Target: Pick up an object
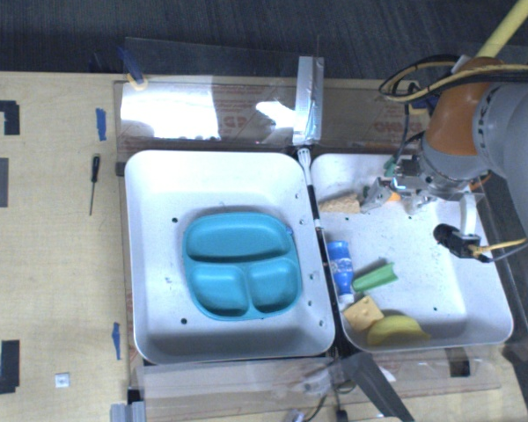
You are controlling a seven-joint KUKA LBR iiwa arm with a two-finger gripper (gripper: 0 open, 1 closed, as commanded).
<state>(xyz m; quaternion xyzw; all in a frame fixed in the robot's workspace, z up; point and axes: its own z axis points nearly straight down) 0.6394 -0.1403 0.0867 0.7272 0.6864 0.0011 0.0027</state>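
From above, at a slant, my single camera looked down on a pale wooden bench (44,262) carrying two shallow white bins side by side. I saw the left bin (158,183) holding a turquoise divided tray (242,264), lying flat near its middle. I saw the right bin (475,306) holding the loose things: a tan wedge-shaped piece (339,204) near the far left corner, a blue and white tube (340,269) along the left wall, a green stick (374,278) just beside the tube, and a yellow rounded object (396,328) touching a tan block (361,312) at the near edge.

I saw the grey arm (510,139), with its orange band (453,117), reaching in from the right over the far part of the right bin. Its pincer (383,192) sat low, just beside the tan wedge-shaped piece, with something small and orange at its tip. I could not tell how far the pincer was open, nor whether it had hold of anything.

I judged the pick not yet done: every object appeared to rest on the bin floor. Closing on an object and lifting it clear were, as far as I could see, left to do.
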